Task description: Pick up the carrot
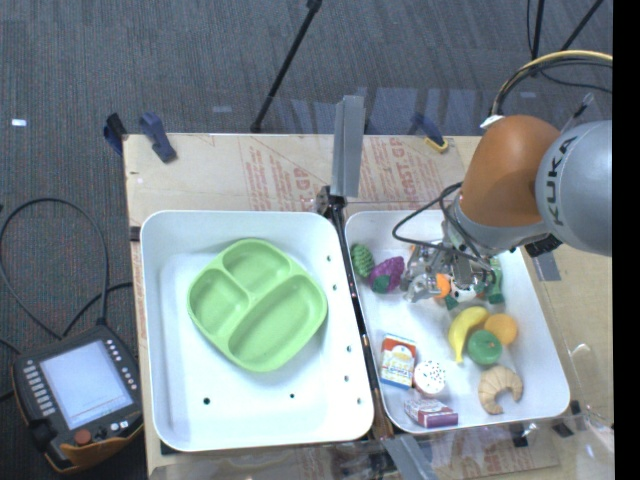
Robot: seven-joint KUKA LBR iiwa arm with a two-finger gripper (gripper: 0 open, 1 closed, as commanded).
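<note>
**Camera view: gripper low over the crowded right bin, carrot barely visible**

Camera view, looking down at a slant. Two white bins sit side by side on the tabletop (250, 163). Left bin (165, 368) carries a green divided plate (258, 303), tilted diagonally, nothing on it.

Right bin (545, 353) is cluttered. Along its upper left: a green ridged piece (361, 259) and just beside it a purple piece (388, 272). Centre right: a yellow banana (462, 328), touching a green round fruit (485, 347) and an orange round fruit (503, 327). Lower right: a croissant (499, 388). Lower centre: a small red-and-white carton (397, 359), a white dotted round item (430, 376), and a pink-labelled packet (431, 412) near the front wall.

The arm comes in from the right; its orange band (508, 173) and grey wrist hide much of the bin's upper right. The gripper (440, 278) is down among the items, between the purple piece and the banana. Whether it is open or closed, cannot tell.

Carrot (441, 286): a small orange patch directly at the gripper, just above the banana's upper end. Most of it is hidden by the gripper, so its long axis and pointing direction cannot be read. A white-and-green item (478, 288) lies just to its right.
</note>
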